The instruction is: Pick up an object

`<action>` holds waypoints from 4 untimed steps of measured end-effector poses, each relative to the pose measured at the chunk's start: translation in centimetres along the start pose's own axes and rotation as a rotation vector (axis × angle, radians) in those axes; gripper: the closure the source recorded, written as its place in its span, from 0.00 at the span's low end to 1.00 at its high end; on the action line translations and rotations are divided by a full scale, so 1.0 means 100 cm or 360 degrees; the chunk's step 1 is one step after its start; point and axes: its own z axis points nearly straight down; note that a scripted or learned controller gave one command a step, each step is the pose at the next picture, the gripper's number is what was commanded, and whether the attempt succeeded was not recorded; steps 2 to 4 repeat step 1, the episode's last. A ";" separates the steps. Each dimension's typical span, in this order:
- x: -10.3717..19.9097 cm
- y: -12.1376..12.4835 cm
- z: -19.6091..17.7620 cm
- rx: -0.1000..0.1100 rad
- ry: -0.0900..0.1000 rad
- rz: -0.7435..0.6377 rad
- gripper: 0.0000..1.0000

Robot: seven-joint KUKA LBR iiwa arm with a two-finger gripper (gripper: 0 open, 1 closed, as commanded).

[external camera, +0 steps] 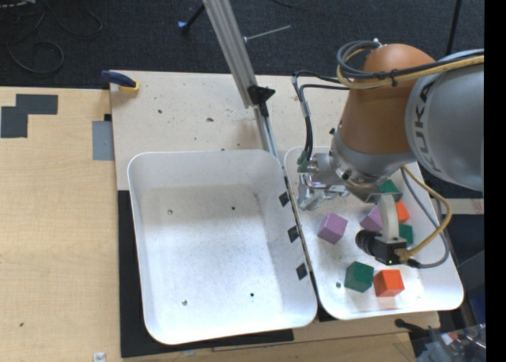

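Note:
My gripper (318, 190) hangs low over the far left part of the right bin (443, 293), close to the wall between the two bins. A purple cube (333, 227) lies just in front of it, apart from it. A green cube (358, 277) and an orange cube (388, 282) sit side by side near the bin's front. A second purple block (371, 217), an orange block (402, 212) and a green block (405, 234) lie under the wrist, partly hidden by the arm and its cables.
The left bin (158, 194) stands beside the right one, their walls touching. A slanted aluminium bar (233, 44) reaches down to the far end of the divider. Black cables (419, 250) loop over the right bin.

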 end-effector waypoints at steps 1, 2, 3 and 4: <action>0.054 -0.017 0.013 0.0002 -0.0001 -0.0001 1.00; 0.054 -0.017 0.013 0.0002 -0.0001 -0.0001 1.00; 0.054 -0.017 0.013 0.0002 -0.0001 -0.0001 1.00; 0.054 -0.017 0.013 0.0002 -0.0001 -0.0001 1.00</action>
